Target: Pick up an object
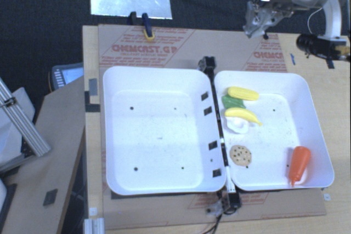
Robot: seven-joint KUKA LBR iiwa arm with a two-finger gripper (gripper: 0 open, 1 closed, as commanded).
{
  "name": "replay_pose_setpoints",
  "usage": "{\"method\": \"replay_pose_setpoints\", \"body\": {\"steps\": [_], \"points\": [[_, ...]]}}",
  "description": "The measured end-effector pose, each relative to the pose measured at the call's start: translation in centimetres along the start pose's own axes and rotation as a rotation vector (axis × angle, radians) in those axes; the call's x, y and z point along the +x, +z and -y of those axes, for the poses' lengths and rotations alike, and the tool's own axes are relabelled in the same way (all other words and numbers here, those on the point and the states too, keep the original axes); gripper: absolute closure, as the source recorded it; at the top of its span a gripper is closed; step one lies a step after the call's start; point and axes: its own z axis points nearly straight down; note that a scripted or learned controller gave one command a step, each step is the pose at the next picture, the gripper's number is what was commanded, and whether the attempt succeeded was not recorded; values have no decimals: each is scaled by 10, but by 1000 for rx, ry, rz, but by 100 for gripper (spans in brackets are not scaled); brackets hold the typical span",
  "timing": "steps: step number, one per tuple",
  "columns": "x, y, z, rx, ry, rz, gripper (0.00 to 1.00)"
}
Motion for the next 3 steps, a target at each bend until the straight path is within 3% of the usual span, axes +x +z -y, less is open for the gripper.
{"method": "replay_pose_setpoints", "body": {"steps": [1, 2, 3], "points": [[55, -60, 53, 0, 5, 1, 100], [121, -57, 64, 3, 2, 0, 100], [173, -57, 94, 4, 6, 1, 100]]}}
